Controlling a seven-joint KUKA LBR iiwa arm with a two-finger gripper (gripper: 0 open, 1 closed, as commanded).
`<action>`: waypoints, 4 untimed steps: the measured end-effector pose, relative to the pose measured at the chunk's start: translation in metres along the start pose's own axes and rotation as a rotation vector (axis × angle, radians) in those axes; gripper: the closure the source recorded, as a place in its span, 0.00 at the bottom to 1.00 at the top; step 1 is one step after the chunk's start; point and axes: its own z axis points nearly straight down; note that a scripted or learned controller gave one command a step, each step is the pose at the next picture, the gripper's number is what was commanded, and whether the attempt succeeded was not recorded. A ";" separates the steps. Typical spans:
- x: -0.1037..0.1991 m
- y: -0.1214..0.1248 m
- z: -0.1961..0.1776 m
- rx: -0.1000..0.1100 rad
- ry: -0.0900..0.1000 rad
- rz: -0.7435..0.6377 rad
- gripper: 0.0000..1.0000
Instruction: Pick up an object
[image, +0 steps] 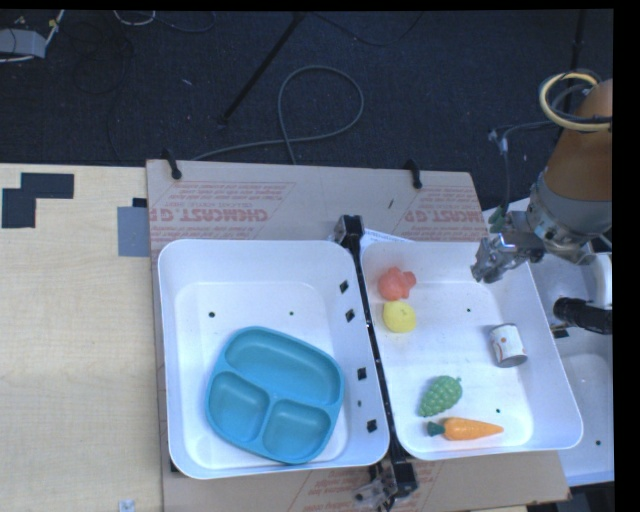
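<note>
The gripper (490, 262) hangs over the far right corner of the right bin (540, 300), at the end of the grey arm (575, 160) that comes in from the right. It is small and partly blurred, so I cannot tell how it is set, and nothing can be seen caught in it.

All the loose things lie in the right bin, nearer the camera than the gripper. A small white can (508, 345) lies on its side just below the gripper, the closest thing to it. To the gripper's left sit an orange-red toy fruit (396, 283) and, touching or almost touching it on the near side, a yellow toy lemon (400, 317). Further toward the near edge lies a green toy bunch of grapes (440, 395), with a toy carrot (466, 430) just beyond it.

The left bin (190, 290), well apart from the gripper, holds a blue divided plate (274, 394). Both bins rest on a cardboard sheet (250, 205) upon the surface (70, 340).
</note>
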 end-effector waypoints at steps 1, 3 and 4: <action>0.001 0.009 -0.060 -0.002 -0.001 0.000 1.00; 0.107 -0.016 -0.055 0.007 0.003 -0.003 1.00; 0.160 -0.032 -0.034 0.009 0.003 -0.003 1.00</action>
